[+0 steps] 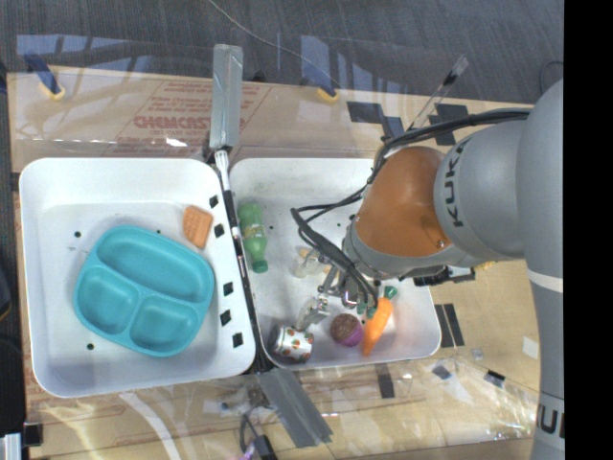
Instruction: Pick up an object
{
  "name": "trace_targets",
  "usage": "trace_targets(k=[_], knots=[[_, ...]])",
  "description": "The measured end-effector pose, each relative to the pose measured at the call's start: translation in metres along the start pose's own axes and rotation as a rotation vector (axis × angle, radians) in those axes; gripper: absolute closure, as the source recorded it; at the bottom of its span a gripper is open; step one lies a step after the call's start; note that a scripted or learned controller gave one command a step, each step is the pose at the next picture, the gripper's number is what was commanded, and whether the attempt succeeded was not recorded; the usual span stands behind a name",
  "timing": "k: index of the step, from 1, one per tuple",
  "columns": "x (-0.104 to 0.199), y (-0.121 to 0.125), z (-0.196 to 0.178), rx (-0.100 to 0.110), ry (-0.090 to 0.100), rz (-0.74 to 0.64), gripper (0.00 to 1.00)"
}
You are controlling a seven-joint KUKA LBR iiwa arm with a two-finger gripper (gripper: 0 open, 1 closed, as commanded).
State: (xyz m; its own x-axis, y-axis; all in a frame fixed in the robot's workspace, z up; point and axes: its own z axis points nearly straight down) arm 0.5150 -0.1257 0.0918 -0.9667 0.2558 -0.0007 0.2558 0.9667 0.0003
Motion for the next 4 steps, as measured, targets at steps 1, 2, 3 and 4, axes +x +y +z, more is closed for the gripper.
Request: trace_targets(k=[1,2,3,4], knots=[[-0.001,0.002,-0.01,0.0,-0.002,-0.007,1.0],[-0.059,0.041,0.0,0.0,0.0,0.399,1.0],[-0.066,0.129,-0.103,-0.003,-0.002,0.769,1.0],[-0.072,0.151,-0.1,0.002,0.002,1.21,1.0]])
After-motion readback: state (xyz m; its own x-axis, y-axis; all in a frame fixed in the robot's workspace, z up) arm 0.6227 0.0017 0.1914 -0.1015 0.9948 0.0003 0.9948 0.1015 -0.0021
